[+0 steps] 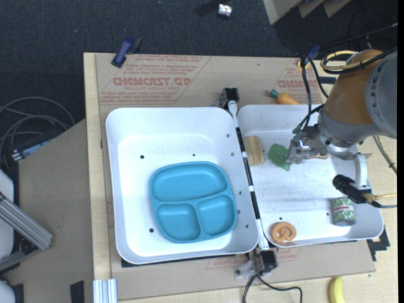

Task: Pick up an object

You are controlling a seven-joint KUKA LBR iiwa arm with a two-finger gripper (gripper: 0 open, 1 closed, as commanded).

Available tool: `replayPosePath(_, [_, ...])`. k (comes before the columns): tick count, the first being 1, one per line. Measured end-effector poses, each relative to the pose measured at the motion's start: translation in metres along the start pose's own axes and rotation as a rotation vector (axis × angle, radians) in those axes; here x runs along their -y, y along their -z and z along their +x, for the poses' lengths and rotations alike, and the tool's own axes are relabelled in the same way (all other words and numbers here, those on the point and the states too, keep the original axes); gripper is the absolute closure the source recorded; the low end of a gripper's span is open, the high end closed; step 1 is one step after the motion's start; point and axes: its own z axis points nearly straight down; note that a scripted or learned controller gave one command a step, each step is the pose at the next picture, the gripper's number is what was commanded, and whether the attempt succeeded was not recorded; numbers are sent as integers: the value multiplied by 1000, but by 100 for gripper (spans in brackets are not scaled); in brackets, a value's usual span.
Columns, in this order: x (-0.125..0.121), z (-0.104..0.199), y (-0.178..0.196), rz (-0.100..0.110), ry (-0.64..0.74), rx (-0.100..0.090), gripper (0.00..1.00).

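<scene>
Arm reached in from the right over the right bin (315, 235), gripper (297, 151) low near that bin's far-left part, hard against a green object (278, 154). Contact looked likely, but whether the fingers were clenched on it or released could not be told at this angle. Green object lay just beside a tan block (254, 149) that sat against the bin's left wall. Judged the green piece to be the intended pick, being closest to the gripper. Other candidates in the same bin: a small can (344, 210) toward the near-right corner, an orange ring-shaped item (283, 231) at the near edge. Left bin (126, 169) held a blue divided tray (192, 201), lying flat at its centre. Crowding by the tan block could spoil a clean grasp
</scene>
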Motion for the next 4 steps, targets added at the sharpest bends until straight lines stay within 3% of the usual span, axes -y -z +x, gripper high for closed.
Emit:
replayPosePath(1, [-2,34,34,-4,2,1,100])
replayPosePath(2, [-1,33,33,-3,1,1,0])
replayPosePath(3, [-16,5,-25,0,0,0,0])
replayPosePath(4, [-17,5,-14,-5,1,2,100])
